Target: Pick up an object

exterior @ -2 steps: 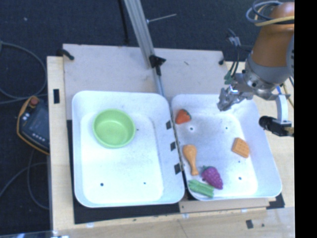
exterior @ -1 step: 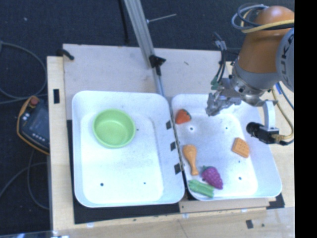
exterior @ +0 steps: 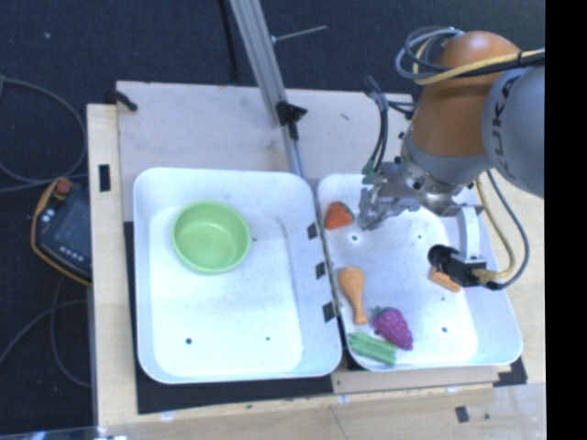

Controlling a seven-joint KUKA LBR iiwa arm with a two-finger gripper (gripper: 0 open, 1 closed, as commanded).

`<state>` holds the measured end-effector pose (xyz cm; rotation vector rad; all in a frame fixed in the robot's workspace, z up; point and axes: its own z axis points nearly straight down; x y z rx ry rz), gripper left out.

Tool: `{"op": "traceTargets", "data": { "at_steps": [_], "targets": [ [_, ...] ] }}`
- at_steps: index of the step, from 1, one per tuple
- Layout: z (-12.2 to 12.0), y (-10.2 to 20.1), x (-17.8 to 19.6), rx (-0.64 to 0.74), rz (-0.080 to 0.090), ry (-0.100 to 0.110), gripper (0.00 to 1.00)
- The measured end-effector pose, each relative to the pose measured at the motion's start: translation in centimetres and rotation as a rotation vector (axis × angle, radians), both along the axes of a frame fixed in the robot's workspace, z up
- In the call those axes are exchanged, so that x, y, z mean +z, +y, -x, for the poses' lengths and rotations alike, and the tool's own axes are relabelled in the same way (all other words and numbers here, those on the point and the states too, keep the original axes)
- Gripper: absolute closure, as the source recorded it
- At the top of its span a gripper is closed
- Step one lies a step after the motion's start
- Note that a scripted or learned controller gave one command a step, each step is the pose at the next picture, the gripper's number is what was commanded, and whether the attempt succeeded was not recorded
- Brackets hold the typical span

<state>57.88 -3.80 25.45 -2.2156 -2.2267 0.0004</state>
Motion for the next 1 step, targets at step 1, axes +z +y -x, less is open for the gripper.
{"op": "traceTargets", "data": {
  "at_steps": [1],
  "targets": [
    [3.31, 4.62, -0.38, 0.001, -0.001, 0.0, 1.0]
  ]
}}
